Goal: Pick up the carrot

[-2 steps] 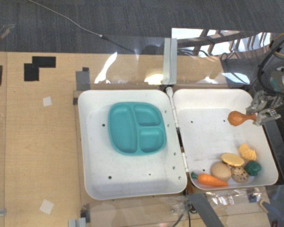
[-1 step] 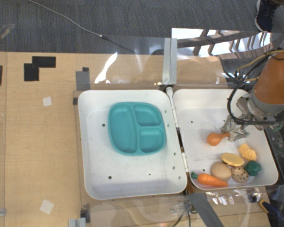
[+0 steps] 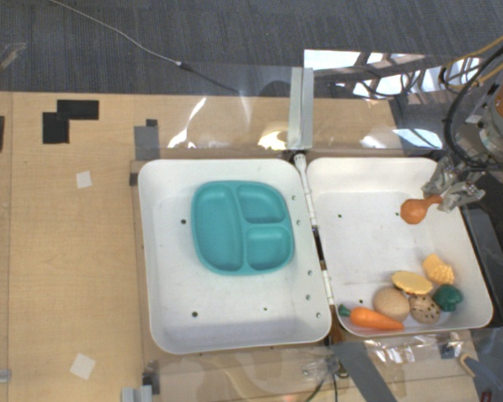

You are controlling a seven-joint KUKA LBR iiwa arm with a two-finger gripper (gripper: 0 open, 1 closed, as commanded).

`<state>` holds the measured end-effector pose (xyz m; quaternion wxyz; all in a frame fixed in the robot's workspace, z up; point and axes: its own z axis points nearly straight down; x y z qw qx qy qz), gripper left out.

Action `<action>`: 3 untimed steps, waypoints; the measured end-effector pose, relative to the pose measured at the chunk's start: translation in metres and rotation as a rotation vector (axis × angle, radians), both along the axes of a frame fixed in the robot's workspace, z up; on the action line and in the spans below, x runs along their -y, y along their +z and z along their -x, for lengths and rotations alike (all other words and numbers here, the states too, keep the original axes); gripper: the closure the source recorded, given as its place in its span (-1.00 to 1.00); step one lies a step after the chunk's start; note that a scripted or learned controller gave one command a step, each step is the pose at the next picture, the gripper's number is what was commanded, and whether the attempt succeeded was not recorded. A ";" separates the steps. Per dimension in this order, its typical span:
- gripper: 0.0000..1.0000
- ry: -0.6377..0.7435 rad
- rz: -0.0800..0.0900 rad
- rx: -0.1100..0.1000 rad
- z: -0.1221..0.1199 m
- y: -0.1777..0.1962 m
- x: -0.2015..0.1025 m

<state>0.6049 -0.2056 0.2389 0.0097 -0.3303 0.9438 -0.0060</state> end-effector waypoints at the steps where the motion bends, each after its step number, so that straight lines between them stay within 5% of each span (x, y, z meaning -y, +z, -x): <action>1: 1.00 0.224 0.002 -0.003 -0.032 0.139 -0.001; 2: 1.00 0.376 -0.009 -0.026 -0.051 -0.055 -0.003; 3: 1.00 0.626 0.001 -0.019 0.052 -0.099 0.000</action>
